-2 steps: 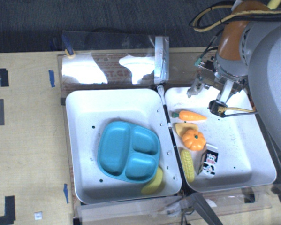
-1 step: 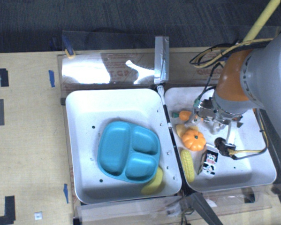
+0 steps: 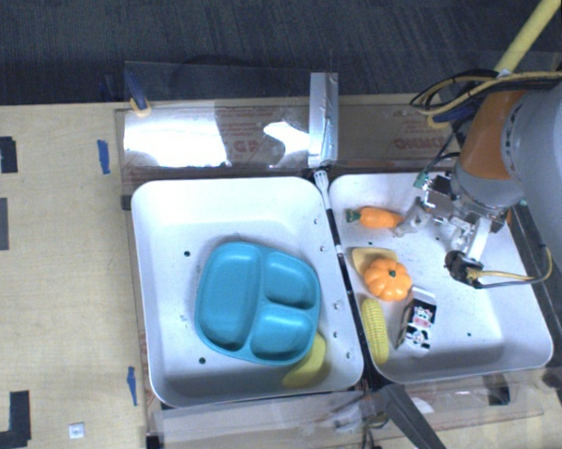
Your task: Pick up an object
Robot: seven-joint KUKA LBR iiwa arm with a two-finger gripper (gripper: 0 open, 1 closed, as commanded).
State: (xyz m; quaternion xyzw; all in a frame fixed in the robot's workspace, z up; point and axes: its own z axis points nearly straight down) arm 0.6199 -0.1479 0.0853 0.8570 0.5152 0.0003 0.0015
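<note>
The right bin (image 3: 513, 343) holds several toys. A small orange carrot (image 3: 378, 218) lies near its back left corner. In front of the carrot, an orange pumpkin (image 3: 387, 280) rests on a yellow wedge (image 3: 367, 257). A yellow corn cob (image 3: 374, 328) lies along the left wall, and a black-and-white carton (image 3: 418, 324) sits just right of it. My gripper (image 3: 423, 211) hangs low over the back of the right bin, just right of the carrot, with nothing seen in it.
The left bin (image 3: 159, 225) holds a blue divided plate (image 3: 257, 301) with a yellow object (image 3: 312, 363) tucked under its front right edge. A black cable loop (image 3: 495, 273) trails from the wrist over the right bin. The grey arm (image 3: 531, 149) covers that bin's back right corner.
</note>
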